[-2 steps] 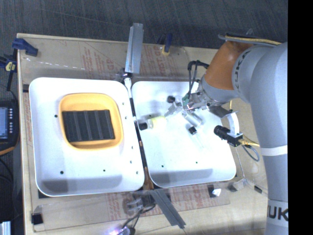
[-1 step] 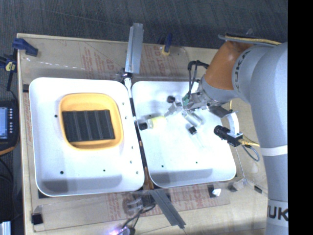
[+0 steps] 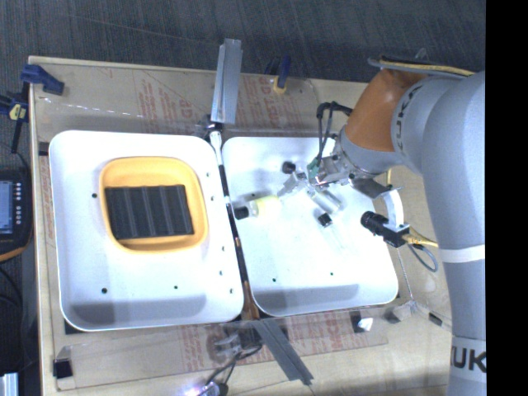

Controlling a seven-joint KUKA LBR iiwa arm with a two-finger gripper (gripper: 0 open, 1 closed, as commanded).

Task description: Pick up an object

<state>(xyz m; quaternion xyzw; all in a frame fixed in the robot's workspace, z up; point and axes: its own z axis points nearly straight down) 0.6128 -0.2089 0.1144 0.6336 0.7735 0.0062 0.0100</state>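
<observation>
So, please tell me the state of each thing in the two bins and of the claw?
Yellow tray with dark ribbed insert: lying flat in the left bin.
Small yellow-green object with dark end: lying on its side in the right bin.
Claw: low over the right bin, holding nothing visible.

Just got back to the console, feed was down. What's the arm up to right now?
The arm reaches in from the right and has its tool low over the right bin, above a small marker-like thing lying near that bin's left wall. Nothing shows between the tool's fingers, so no pickup yet. The left bin holds a yellow tray with a dark ridged insert, untouched.
</observation>
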